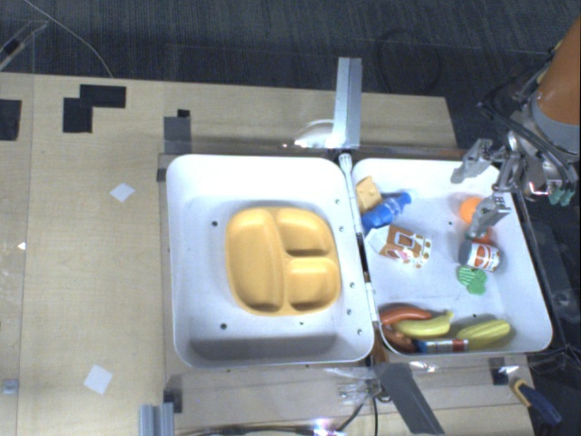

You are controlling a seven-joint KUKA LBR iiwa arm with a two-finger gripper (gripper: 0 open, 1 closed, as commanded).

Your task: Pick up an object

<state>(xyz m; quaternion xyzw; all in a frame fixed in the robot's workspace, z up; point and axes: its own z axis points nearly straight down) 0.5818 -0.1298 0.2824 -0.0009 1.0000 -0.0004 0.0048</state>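
My gripper (483, 192) hangs over the upper right part of the right bin (536, 307), its two grey fingers spread open with nothing held between them. An orange ball (467, 209) lies just below and between the fingers. A red-and-white can (479, 256) sits right under the lower fingertip (490, 218), with a small green piece (476, 282) beside it. Further left lie a patterned white-and-orange box (406, 246), a blue bottle (386, 209) and a tan block (367, 192).
Along the right bin's front wall lie two yellow bananas (427, 326) (486, 331) and a red item (404, 313). The left bin (195, 243) holds a yellow divided tray (280, 260). A metal post (349, 98) stands behind the divider between the bins.
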